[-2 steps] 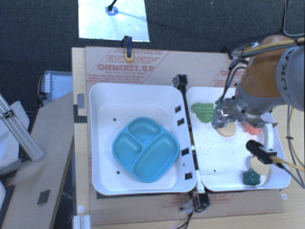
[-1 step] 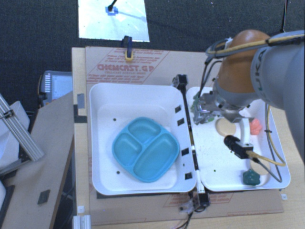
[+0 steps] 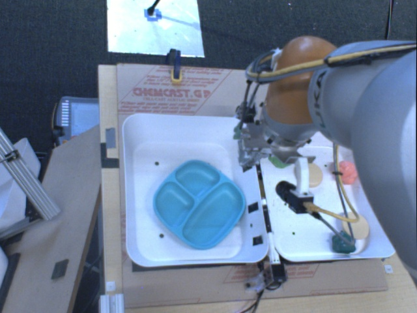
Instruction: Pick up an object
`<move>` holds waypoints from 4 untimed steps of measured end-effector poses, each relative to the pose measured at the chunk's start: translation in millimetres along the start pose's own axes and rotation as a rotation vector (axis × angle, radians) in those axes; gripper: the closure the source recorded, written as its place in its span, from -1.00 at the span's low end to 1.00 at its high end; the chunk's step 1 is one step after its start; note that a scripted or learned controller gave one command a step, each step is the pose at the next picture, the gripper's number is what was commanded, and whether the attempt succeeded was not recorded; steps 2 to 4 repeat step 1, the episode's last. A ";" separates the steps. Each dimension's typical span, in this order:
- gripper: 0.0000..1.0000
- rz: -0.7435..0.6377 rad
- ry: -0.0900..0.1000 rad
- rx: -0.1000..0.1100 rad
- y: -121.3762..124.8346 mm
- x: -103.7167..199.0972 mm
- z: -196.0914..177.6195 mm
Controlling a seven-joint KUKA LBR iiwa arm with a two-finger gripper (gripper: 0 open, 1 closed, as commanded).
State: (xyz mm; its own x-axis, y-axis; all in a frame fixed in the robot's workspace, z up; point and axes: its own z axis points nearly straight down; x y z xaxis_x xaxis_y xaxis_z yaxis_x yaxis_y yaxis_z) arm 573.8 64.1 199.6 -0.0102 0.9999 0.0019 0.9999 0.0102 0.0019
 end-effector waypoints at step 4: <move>1.00 0.002 0.000 -0.001 5.1 42.9 -12.7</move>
